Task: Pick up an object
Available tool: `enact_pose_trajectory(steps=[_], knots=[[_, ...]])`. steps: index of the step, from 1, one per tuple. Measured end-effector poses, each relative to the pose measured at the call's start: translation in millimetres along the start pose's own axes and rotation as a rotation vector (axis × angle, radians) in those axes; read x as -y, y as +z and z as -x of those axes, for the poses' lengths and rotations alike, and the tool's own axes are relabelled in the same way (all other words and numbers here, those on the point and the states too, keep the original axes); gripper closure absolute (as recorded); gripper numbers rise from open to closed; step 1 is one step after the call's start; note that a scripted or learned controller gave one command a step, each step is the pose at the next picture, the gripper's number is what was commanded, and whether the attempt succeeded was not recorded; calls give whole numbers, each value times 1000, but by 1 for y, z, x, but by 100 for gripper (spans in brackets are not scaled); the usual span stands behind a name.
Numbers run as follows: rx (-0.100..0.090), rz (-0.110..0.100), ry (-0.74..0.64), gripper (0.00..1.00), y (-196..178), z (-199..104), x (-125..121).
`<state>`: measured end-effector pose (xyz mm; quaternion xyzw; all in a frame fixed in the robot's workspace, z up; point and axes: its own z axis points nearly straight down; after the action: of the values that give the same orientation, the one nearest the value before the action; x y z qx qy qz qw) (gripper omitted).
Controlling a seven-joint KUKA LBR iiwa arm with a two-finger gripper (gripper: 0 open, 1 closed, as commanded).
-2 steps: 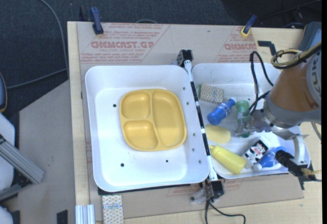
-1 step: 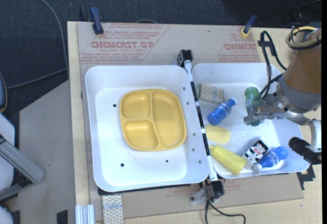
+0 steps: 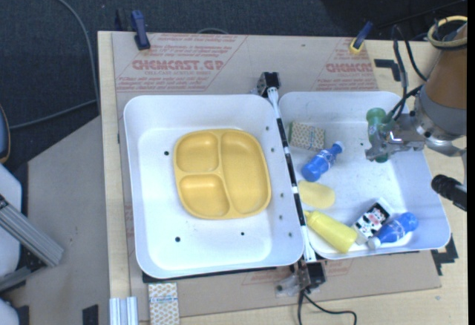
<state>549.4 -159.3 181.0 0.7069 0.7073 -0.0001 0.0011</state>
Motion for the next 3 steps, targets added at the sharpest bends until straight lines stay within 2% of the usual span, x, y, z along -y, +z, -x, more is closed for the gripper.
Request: enact_pose_trajectory(steps=[1,2,3], knots=[[-2,0,-2,100,5,-40,-43],[-1,0,-2,100,-41,-89,-77],[-3,-4,-1,100,-50,-138,-60]])
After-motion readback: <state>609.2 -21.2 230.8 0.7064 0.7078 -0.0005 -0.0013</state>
